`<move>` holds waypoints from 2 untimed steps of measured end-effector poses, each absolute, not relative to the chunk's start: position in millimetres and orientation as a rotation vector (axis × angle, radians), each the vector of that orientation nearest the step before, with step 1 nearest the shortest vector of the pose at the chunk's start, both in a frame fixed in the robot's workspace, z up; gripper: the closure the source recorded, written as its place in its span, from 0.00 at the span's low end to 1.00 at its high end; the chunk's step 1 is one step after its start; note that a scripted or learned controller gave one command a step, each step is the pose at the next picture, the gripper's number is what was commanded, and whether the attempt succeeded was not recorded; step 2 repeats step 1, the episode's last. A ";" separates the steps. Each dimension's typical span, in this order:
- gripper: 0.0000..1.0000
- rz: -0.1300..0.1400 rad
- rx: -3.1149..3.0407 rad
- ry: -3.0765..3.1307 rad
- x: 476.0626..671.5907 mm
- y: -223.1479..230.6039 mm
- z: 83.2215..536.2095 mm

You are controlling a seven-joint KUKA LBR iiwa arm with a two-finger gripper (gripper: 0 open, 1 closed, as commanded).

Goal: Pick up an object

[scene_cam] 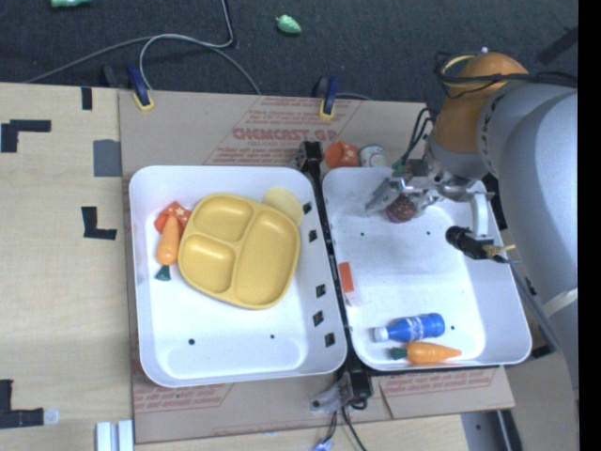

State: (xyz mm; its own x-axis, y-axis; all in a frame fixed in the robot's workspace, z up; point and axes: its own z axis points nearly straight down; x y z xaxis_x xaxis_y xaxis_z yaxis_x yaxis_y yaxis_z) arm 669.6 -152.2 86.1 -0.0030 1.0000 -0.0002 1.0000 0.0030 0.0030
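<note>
- Gripper (402, 198) hung low over the far part of the right bin (493, 341), with a small dark reddish round object (402, 209) right at its tip.
- Whether its grasp was open or closed could not be told from the slanted camera view; metal parts and the dark object blurred together there.
- That round object seemed the likeliest target, sitting directly beneath and touching or nearly touching the tool.
- To do this step well, I judged the tool should centre on the object, settle fully around it, close firmly, then rise straight up, since a round thing may roll or squirt out.
- Nearer the camera from the gripper, well apart, a blue bottle (409, 328) lay on its side, with an orange carrot (433, 352) just beside it at the bin's near edge.
- A small orange-red piece (345, 278) lay to the gripper's left, against the divide between bins.
- Farther left, in the left bin (225, 360), a yellow divided plate (238, 249) rested, with a second carrot (168, 242) and a red piece (172, 215) beyond it.
- Any of these could serve the task, but all sat well away from the tool.
</note>
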 end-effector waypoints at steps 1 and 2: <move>1.00 0.001 2.214 2.223 669.8 -152.9 96.5; 1.00 0.001 2.214 2.223 669.8 -152.9 96.5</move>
